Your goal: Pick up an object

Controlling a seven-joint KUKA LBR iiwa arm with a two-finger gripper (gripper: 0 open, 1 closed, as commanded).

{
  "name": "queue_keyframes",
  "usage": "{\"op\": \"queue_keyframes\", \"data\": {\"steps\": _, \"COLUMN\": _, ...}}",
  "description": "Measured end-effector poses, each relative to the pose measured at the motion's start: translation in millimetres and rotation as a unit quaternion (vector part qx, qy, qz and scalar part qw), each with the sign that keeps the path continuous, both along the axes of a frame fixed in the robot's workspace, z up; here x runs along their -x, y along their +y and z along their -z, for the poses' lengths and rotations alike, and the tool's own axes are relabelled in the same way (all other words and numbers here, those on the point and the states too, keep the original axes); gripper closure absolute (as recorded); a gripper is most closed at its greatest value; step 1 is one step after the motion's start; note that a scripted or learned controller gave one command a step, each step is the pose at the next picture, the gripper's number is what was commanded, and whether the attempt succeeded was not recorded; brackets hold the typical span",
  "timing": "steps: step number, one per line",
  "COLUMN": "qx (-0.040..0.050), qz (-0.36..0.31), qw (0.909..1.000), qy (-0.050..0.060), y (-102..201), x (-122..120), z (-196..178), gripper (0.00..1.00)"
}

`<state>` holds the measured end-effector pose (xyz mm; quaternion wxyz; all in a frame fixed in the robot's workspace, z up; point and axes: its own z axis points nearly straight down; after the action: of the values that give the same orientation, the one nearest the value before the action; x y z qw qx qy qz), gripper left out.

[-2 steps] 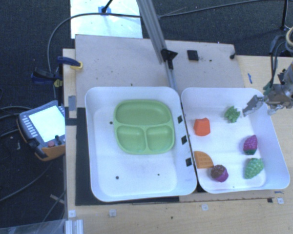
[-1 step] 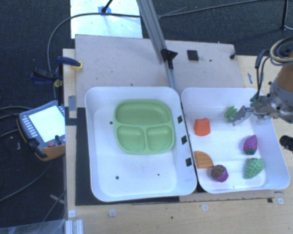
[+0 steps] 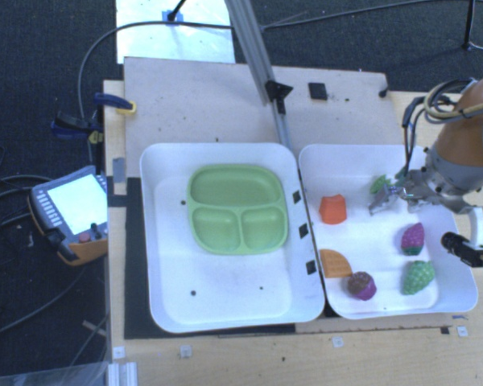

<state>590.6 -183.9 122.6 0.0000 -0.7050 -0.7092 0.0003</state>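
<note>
Green toy (image 3: 379, 185): small, leafy, right bin (image 3: 362, 155), upper part.
Gripper (image 3: 384, 200): fingers touching toy; spread or pinching, cannot tell.

Green divided plate (image 3: 238, 208), orange block (image 3: 332, 209), white bins (image 3: 169, 296)

We see a pale wooden bench (image 3: 225, 95) standing on a dark carpeted floor (image 3: 40, 47). Black cables (image 3: 88, 63) trail over the carpet left of the bench, and a handheld control screen (image 3: 71, 211) lies there too, near the bench's left edge. Beyond the bench's far edge a bright sheet (image 3: 173, 18) lies on the carpet. A grey metal pole (image 3: 253, 43) slants across the bench top.
</note>
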Motion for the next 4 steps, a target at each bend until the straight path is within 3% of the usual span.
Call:
{"op": "queue_keyframes", "data": {"steps": 1, "qx": 0.0005, "qz": 0.002, "qw": 1.0000, "qy": -0.003, "y": -0.2, "x": -2.1, "z": 36.9, "gripper": 0.00}}
{"op": "queue_keyframes", "data": {"steps": 2, "qx": 0.0011, "qz": 0.001, "qw": 1.0000, "qy": -0.006, "y": -0.2, "x": -4.2, "z": 23.4, "gripper": 1.00}}
{"op": "queue_keyframes", "data": {"steps": 4, "qx": 0.0012, "qz": 0.000, "qw": 1.0000, "qy": -0.005, "y": -12.9, "x": -14.6, "z": -86.5, "gripper": 1.00}}
